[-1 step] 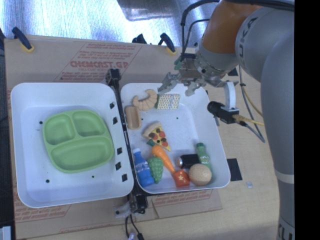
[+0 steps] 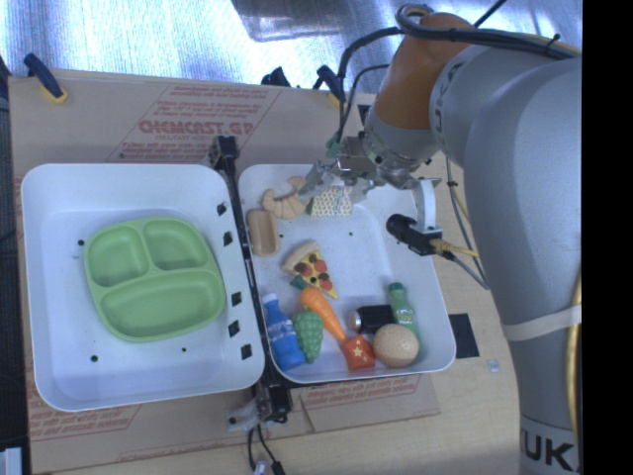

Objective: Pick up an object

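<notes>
Cardboard-covered surface bore two bins. Reach step: tool hovered over right bin near cheese wedge; finger state unclear. Next: descend, clamp.

One fixed camera above the bench – looking down aslant on both bins

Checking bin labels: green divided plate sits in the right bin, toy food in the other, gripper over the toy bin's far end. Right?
Not quite. The camera view shows the green divided plate in the left bin, not the right. The toy food, such as the pizza slice and carrot, lies in the right bin, with the gripper over that bin's far end.
</notes>
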